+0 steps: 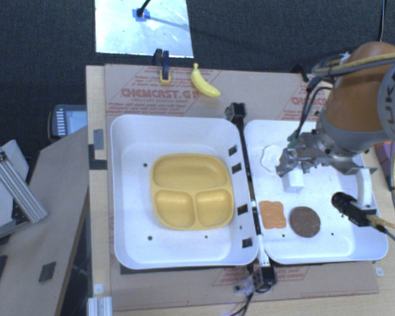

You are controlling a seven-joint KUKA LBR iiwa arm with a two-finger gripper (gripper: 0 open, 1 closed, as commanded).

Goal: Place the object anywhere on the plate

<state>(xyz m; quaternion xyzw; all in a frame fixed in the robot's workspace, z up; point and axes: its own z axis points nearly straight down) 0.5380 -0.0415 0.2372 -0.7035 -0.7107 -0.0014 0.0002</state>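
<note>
You've got glossy white plastic bins [135,137], a matt yellow plastic plate [189,191] — smooth; the brown disc [305,221] looks rough, the counter [263,87] board-like — printed.

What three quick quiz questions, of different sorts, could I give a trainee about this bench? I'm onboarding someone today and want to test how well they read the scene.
1. True or false: the yellow divided plate lies in the left bin.
2. Multiple choice: what lies outside both bins, on the board behind them? A) brown round patty B) toy banana C) orange square piece
3. Fill in: the gripper hovers over the ___ bin.

Key:
1. True.
2. B; the toy banana lies on the board, while the brown round patty and orange square piece lie in the right bin.
3. Right.
</note>
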